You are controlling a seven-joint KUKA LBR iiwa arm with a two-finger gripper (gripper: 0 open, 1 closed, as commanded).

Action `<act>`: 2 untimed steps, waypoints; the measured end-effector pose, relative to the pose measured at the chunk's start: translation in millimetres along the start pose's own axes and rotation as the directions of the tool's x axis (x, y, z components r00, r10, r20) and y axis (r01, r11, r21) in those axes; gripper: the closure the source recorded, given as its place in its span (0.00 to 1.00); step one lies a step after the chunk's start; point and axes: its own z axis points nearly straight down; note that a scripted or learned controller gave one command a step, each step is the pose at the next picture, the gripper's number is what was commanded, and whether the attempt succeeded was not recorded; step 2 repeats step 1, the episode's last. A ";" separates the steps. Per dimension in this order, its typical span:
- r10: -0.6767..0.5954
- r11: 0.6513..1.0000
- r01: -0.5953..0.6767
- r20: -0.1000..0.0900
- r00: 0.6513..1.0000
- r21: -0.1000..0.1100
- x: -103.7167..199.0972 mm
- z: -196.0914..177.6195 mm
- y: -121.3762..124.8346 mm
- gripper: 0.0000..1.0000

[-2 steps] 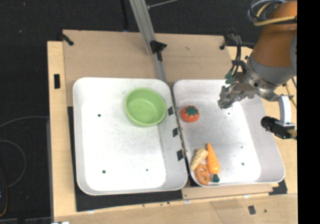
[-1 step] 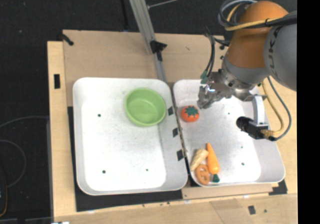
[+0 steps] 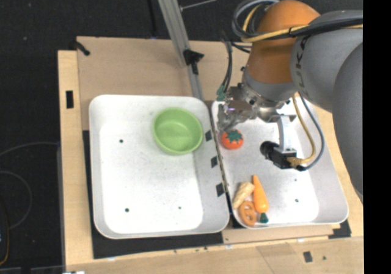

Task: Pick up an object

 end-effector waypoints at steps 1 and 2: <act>-0.001 1.000 0.001 -0.001 1.000 -0.003 50.0 -10.3 2.9 1.00; -0.001 1.000 0.001 -0.001 1.000 -0.003 50.0 -10.3 2.9 1.00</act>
